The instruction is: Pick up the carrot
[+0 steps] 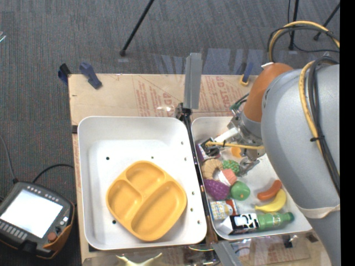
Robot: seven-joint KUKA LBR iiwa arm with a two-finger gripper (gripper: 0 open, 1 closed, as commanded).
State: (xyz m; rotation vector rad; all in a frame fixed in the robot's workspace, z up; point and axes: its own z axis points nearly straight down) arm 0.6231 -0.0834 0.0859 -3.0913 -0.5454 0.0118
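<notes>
1. Far left, left of the left bin [89, 143], I see a pendant screen [30, 216] on the floor.
2. Left bin holds a yellow divided plate [147, 200], lying flat.
3. Right bin [219, 127], touching the left bin's right side: purple grapes [217, 189], green round fruit [240, 190], red sausage [269, 189], banana [272, 204], green bottle [272, 220].
4. Gripper [244, 154] is down in the right bin's upper part; I can't tell its finger state.
5. Carrot [237, 152]: small orange bit right at the gripper, mostly hidden; held or not, can't tell.
6. Arm [302, 132] covers the right bin's right side.
</notes>
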